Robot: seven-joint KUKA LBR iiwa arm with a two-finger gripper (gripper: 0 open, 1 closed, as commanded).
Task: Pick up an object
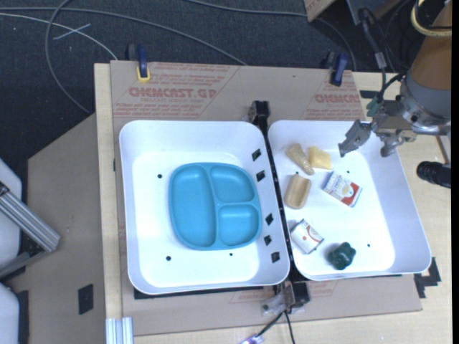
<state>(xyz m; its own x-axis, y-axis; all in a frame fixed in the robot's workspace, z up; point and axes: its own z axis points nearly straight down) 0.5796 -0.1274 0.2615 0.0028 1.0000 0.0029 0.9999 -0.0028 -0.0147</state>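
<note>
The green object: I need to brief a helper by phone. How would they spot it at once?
Look in the right bin, the one without the blue tray. Go to its near edge, right of the small carton. The green object is the only dark, rounded lump; its neighbours are pale or boxy.
</note>
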